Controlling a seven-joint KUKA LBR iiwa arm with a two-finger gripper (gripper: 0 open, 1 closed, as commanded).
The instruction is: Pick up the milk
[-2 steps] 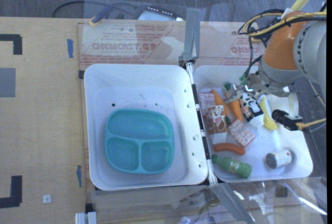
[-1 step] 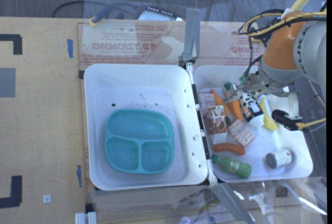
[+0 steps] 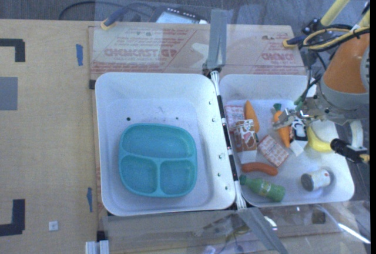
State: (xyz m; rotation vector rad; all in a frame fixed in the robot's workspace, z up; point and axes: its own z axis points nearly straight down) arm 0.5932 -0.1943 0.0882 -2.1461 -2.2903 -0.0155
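Observation:
The milk looks like the small white carton with black patches point(image 3: 299, 129), lying in the right bin point(image 3: 343, 191) near its right side. It sits between an orange carrot piece point(image 3: 285, 133) and a yellow banana point(image 3: 318, 140). My gripper point(image 3: 292, 114) hangs just above and to the left of the carton, at the end of the grey arm with the orange band point(image 3: 346, 70). The wrist hides part of the carton's top. Nothing can be seen held between the fingers.
The right bin also holds a brown-and-white box point(image 3: 245, 134), a tan packet point(image 3: 274, 151), a carrot point(image 3: 251, 110), a red sausage point(image 3: 259, 168), a green bottle point(image 3: 264, 188) and a white can point(image 3: 315, 179). A teal divided plate point(image 3: 157, 160) lies in the left bin point(image 3: 111, 94).

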